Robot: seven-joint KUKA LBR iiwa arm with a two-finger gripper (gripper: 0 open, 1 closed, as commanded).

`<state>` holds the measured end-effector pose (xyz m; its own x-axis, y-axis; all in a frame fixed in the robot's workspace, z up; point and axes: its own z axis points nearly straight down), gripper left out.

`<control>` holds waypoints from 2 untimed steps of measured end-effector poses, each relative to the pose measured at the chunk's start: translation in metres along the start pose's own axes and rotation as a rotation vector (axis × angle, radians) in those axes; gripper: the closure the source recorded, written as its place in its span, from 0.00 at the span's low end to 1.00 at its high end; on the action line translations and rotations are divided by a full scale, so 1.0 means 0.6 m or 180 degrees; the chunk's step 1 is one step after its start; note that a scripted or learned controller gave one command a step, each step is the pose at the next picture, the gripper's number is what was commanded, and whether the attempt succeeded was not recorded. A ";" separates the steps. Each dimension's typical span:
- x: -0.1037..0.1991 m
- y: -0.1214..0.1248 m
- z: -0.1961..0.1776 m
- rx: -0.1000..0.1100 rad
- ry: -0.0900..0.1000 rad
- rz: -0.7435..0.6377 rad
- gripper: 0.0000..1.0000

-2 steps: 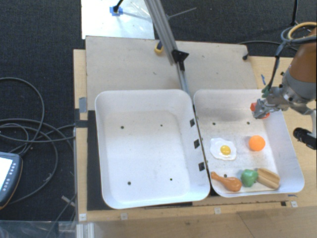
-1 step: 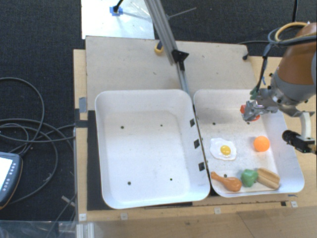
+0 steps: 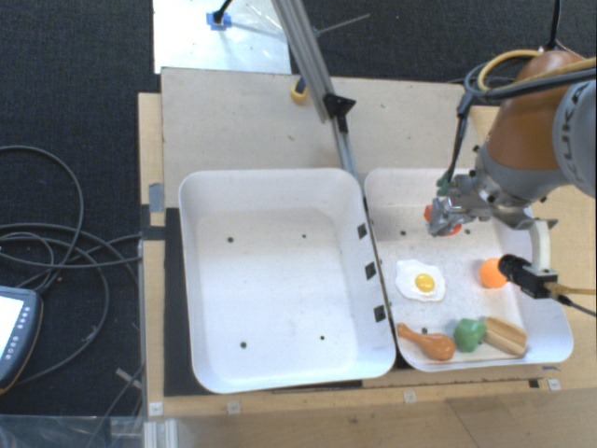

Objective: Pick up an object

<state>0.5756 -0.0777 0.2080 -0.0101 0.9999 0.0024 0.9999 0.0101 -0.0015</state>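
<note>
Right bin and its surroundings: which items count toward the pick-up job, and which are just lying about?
Belong to the job:
end effector
red object under it
fried egg toy
orange ball
chicken drumstick toy
green vegetable toy
hot dog toy
right bin

Just lying about:
left bin
black cables
handheld screen
metal pole

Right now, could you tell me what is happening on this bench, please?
The grey and orange arm has reached into the right bin and its gripper is low over a red object near the back. Whether the object is gripped cannot be told. A fried egg, an orange ball, a drumstick, a green piece and a hot dog lie untouched in the same bin.
</note>
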 end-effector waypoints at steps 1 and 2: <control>0.087 -0.026 -0.027 -0.0007 0.0002 -0.0004 1.00; 0.167 -0.055 -0.048 -0.0006 0.0002 -0.0004 1.00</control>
<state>0.5418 0.0222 0.2370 -0.0113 0.9999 0.0031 0.9999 0.0113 0.0002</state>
